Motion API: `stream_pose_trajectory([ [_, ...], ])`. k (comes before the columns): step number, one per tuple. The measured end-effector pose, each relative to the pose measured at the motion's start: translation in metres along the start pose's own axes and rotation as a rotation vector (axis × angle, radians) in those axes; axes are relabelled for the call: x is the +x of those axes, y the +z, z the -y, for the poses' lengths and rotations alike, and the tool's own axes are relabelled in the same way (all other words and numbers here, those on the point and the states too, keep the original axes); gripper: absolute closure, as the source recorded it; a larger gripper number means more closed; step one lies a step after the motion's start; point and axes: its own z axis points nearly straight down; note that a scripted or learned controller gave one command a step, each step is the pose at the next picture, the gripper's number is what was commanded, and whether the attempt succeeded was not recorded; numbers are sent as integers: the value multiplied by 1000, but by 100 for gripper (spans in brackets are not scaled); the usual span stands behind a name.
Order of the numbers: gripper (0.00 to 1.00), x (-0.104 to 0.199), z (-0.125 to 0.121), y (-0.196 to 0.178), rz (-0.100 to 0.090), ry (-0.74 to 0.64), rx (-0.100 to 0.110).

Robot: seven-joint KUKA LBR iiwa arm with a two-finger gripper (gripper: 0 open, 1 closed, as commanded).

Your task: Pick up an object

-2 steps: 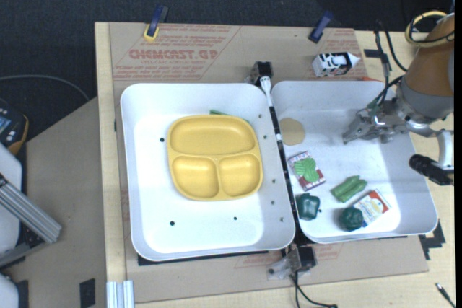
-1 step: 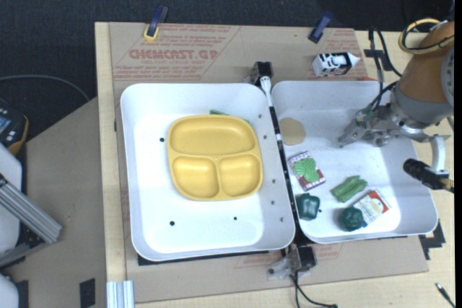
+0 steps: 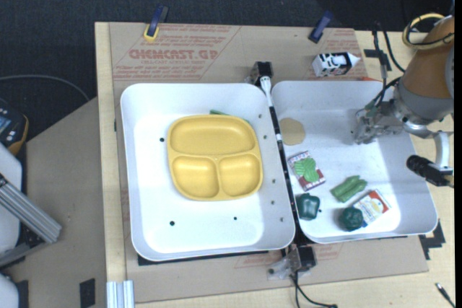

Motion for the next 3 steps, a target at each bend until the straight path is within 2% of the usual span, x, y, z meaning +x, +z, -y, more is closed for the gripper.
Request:
stream_pose_trajectory([
  [1,100,-8,-1,-47,3,0,-6],
  [2,100,-10,2,-111,4,0,-9],
  [3,100,-11,1,-131,3,0,-6],
])
